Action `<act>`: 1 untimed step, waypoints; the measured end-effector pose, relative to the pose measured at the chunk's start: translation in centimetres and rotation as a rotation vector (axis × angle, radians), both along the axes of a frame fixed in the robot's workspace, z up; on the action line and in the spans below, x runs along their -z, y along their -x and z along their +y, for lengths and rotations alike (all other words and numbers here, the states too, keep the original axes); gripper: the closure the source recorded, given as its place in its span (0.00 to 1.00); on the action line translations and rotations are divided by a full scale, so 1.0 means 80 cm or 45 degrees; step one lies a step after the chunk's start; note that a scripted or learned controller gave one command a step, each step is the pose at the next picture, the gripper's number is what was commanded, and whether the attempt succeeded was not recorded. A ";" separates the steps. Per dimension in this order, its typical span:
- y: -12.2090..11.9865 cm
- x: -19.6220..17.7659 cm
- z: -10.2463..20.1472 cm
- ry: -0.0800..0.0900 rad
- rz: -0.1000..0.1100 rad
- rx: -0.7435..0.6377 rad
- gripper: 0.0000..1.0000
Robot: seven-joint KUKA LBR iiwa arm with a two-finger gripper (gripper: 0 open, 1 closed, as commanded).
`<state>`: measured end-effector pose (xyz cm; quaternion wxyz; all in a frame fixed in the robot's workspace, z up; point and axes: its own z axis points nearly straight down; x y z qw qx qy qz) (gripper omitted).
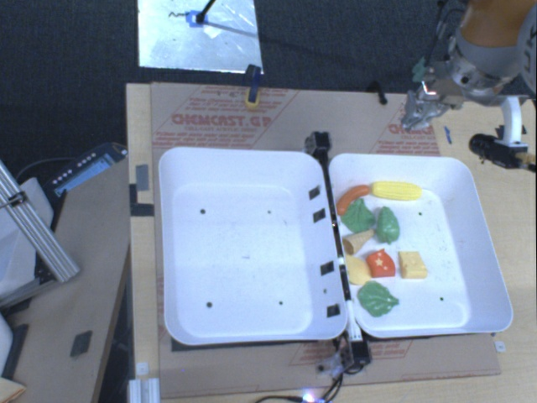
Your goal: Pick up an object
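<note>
The jaws (417,116) are held high behind the right bin (485,250), well apart from the toy food, so nothing is picked yet. Whether they are open cannot be told. The corn (396,191) is seen lying near the bin's back wall.

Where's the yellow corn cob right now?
The corn cob lies in the right bin, near its far edge, just right of the orange sausage and above the green leafy pieces.
</note>
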<state>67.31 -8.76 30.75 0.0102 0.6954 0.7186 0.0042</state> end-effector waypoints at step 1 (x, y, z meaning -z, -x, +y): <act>-0.001 -0.014 0.000 0.002 -0.004 -0.007 1.00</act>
